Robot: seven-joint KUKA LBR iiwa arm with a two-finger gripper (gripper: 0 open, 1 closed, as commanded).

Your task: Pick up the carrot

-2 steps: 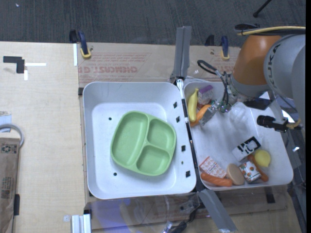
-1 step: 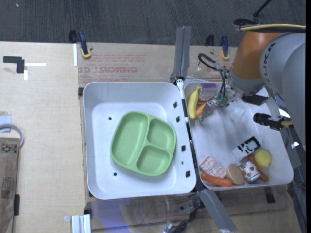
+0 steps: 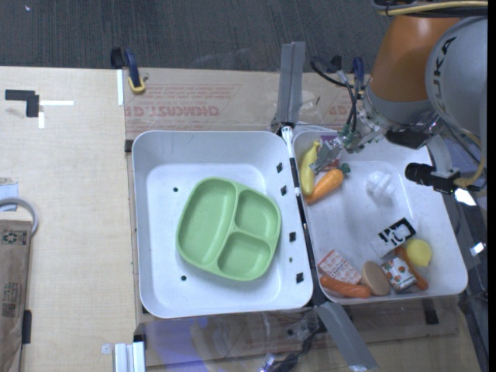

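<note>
Two white bins sit side by side on the bench, and from where I stand the left bin (image 3: 155, 231) carries a green divided plate (image 3: 229, 229) with three compartments, lying a little askew. The right bin (image 3: 434, 231) holds the toy food.

At its far left corner a carrot (image 3: 325, 185) lies tilted, orange, with its thick end up and to the right. It rests against a yellow banana (image 3: 308, 169) that stands along the wall between the bins. Something small and green and purple sits just above the carrot's thick end; I cannot make out what it is.

The grey arm (image 3: 442, 60), with its broad orange band, leans in from the right over the far edge of that bin. Its gripper (image 3: 350, 139) hangs just above and to the right of the carrot's thick end, very near it. The claw is a small dark tangle at this slant, and I cannot tell whether it is wide or narrow, nor whether it touches the carrot.

Near the front of the right bin lie a second carrot (image 3: 346, 287), a red-patterned packet (image 3: 338, 265), a tan round piece (image 3: 377, 277), a small can (image 3: 398, 273) and a lemon (image 3: 418, 252), all clustered close together. A black and white clip-like thing (image 3: 396, 232) sits just behind them.
</note>
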